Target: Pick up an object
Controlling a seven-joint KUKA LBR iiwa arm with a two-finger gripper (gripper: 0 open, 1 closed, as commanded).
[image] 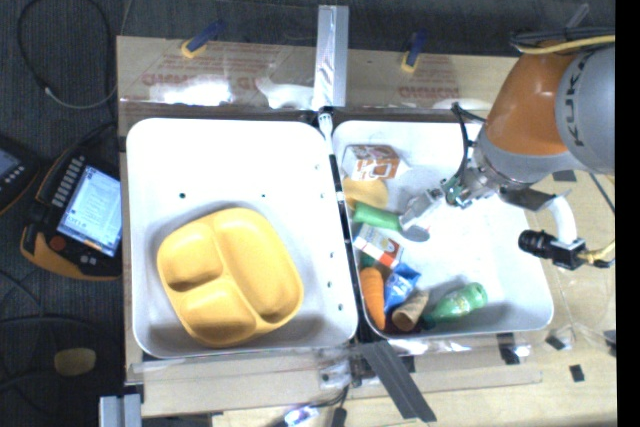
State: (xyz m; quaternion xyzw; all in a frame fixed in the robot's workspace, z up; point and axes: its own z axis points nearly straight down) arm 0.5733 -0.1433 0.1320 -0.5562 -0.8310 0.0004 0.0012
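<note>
I see the yellow tray [228, 275] filling the left bin [150, 155], too broad and stiff for me to take; in the right bin [500, 265] the gripper [416, 215] hangs over the clutter by the divider, and I cannot tell its state. The green bottle [455, 302] at the front looks light, hard, likely slippery, best taken across its middle; the carrot [372, 295] looks firmer and easier.

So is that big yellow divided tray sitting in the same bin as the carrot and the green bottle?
No. The yellow divided plastic tray lies in the left white bin, while the orange carrot and green bottle lie in the right white bin.
</note>
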